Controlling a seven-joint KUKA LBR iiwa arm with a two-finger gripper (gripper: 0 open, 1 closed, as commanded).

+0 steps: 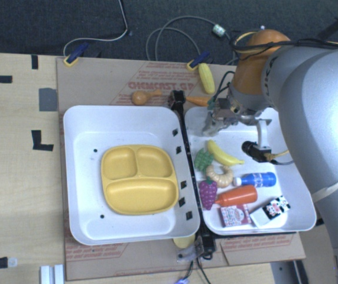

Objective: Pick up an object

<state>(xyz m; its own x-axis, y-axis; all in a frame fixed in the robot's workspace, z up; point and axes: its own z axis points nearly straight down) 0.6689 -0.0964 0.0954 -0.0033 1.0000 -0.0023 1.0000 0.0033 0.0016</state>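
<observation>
End effector low in right bin, far end, just above toy banana; grip state cannot tell. Left bin holds yellow divided plate.

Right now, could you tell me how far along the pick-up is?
Nothing looks picked yet. The gripper sits low at the far end of the right bin, just above the banana; no item shows between its fingers. The bottle, grapes and carton lie in the bin. Grasping and lifting remain.
</observation>
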